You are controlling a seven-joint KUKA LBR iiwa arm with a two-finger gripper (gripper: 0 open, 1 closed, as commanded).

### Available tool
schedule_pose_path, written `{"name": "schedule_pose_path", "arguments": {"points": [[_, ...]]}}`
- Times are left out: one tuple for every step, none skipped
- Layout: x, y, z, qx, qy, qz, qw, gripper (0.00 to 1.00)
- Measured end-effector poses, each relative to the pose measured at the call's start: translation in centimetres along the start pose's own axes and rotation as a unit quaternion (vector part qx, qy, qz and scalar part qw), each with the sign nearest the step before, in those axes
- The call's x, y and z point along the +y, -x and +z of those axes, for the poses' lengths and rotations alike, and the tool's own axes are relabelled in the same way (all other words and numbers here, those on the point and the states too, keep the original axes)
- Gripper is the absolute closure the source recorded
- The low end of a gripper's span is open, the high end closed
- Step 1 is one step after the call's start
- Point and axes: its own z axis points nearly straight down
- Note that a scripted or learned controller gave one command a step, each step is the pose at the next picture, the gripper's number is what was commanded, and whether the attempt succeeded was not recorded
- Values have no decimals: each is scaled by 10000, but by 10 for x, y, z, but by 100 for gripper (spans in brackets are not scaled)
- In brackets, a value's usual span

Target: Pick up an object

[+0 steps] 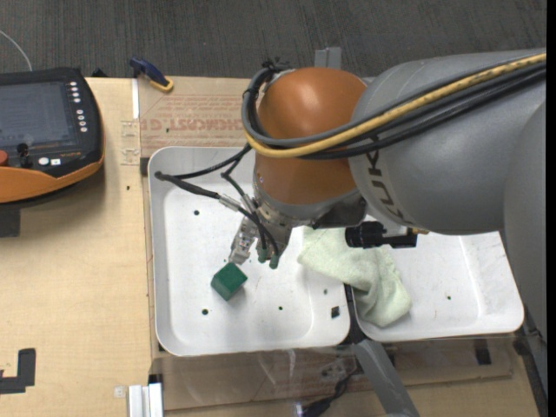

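Observation:
A small green block [228,281] lies on the floor of the left white bin [174,320]. My gripper [257,252] hangs just above and to the right of the block, its fingers spread and nothing between them. A pale yellow-green cloth [360,272] is draped over the divide between the left bin and the right bin [478,302]. The arm's orange band and grey body cover the back of both bins.
A teach pendant [43,133] lies on the wooden bench at the far left. A blue and yellow clamp [149,72] sits at the bench's back edge. Black cables run along the left bin's upper rim.

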Motion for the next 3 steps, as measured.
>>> {"name": "schedule_pose_path", "arguments": {"points": [[-1, 2, -9, -5, -2, 15, 10000, 100], [-2, 3, -17, -12, -1, 25, 10000, 100], [-48, -3, 49, 13, -11, 1347, 9909, 100]]}}
